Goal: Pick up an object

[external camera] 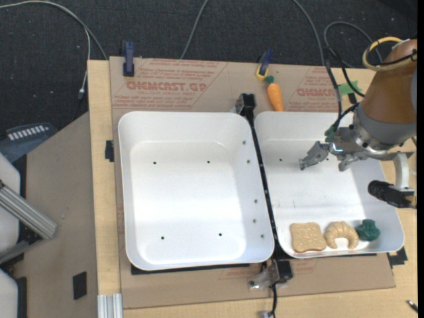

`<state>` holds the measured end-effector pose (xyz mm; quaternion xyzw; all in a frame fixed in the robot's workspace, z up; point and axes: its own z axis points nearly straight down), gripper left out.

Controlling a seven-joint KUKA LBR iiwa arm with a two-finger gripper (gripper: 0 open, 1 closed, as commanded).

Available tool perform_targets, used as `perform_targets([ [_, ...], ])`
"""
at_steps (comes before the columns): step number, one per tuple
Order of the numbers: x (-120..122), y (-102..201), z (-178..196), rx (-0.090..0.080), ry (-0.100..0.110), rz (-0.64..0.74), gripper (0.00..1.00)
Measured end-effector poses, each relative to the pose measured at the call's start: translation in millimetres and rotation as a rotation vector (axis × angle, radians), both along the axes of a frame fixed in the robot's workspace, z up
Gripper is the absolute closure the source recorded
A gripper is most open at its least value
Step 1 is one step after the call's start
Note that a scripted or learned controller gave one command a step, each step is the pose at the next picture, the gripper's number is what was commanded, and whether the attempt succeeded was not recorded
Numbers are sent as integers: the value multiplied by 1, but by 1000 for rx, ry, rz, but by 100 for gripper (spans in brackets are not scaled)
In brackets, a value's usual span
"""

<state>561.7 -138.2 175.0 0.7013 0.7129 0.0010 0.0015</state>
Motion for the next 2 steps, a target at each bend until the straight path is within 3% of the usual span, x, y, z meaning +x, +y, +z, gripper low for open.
perform_targets([
  [1,-81,41,-48,3,10,-15,0],
  [2,-39,13,36,-1,-4,-17,0],
])
